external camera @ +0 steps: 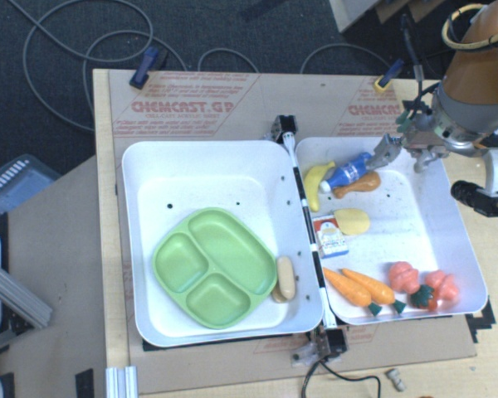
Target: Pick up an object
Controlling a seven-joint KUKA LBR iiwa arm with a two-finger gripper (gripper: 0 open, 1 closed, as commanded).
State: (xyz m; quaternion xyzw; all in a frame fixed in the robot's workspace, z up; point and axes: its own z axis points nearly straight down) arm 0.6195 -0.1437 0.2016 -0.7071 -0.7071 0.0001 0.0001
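Observation:
My gripper [404, 154] hangs over the far part of the right bin [448, 222], its two fingers spread open and the white bin floor showing between them. One fingertip [387, 151] is just right of a blue bottle [349, 172], which lies tilted beside a brown drumstick [361, 185] and a yellow banana [315, 183]. Nearer the front lie a pale yellow lemon-like piece [352, 220], a red-and-white carton [331, 238], two carrots [361, 287] and red fruit pieces [422, 283].
The left bin [149, 181] holds a green divided plate [216, 265] and a tan bread roll [285, 279] against the divider. Blue clamps [148, 65] sit at the board's far edge. Cables lie on the dark floor behind.

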